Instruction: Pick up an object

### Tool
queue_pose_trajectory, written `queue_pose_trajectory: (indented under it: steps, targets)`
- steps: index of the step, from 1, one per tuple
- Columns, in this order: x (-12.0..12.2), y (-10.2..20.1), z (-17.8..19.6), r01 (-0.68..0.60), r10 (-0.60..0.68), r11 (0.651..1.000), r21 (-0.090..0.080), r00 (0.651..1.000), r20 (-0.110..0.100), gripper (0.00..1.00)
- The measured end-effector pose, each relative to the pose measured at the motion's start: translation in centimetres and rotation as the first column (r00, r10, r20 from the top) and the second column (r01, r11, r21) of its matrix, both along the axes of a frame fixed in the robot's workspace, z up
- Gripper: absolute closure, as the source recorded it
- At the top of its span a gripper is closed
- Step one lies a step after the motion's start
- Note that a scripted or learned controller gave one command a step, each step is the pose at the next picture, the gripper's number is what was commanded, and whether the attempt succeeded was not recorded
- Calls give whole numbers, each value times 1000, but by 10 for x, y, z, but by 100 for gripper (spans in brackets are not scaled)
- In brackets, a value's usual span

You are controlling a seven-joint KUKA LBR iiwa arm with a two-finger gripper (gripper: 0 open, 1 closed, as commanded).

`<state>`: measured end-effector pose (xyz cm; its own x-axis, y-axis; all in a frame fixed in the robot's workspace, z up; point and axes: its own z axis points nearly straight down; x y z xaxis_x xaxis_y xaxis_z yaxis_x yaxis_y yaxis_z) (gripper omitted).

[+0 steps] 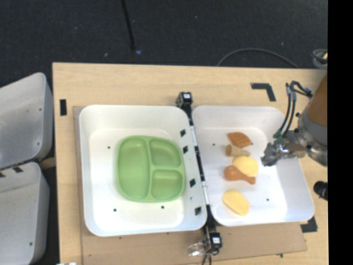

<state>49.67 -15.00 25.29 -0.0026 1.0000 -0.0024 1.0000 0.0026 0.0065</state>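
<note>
The right white bin point(276, 203) holds several food pieces: a brown-orange wedge point(239, 139) at the top, a small tan piece point(233, 150) below it, a yellow round piece point(245, 164), an orange drumstick-shaped piece point(236, 174), and a yellow oval point(236, 202) near the front. My gripper point(268, 155) reaches in from the right and hangs just right of the yellow round piece, over the bin floor. Nothing shows between its fingers.
The left white bin point(99, 214) carries a green divided plate point(150, 168). A ridge with black clips point(196, 164) separates the two bins. A black cable point(259, 54) curves over the bench's far edge. White chairs point(22, 126) stand to the left.
</note>
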Motion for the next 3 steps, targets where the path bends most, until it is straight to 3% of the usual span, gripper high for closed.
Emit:
queue_pose_trajectory:
  steps: [3]
  targets:
    - [4,164,-11,-6,6,1000,5,1000,-8,100]
